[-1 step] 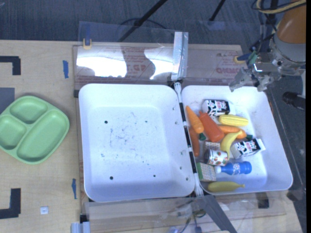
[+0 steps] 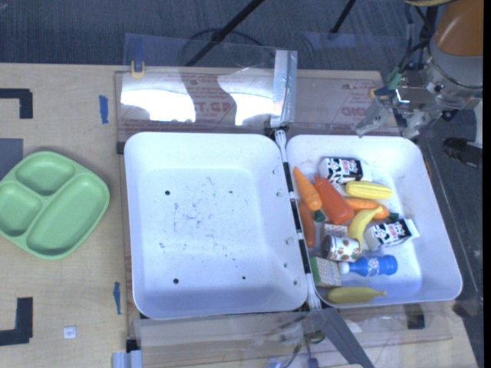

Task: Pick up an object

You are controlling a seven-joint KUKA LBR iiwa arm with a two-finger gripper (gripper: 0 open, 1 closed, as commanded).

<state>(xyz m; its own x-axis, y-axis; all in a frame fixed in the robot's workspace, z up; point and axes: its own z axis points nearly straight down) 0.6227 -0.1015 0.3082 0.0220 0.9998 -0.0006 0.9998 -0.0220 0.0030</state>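
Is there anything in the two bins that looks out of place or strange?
All the items are heaped in the right bin, crowded against its left wall: carrots, bananas, a blue bottle. The left bin has faint scribble marks on its floor. Nothing looks spilled or broken.

arm: grey, with the orange band [image 2: 460, 25] at the view's top right corner, reaching in from the right
wrist: angled down and toward the left, cables looped above it
gripper [image 2: 391, 117]: hangs low at the end of the wrist, its fingers [image 2: 374, 119] spread apart, nothing between them
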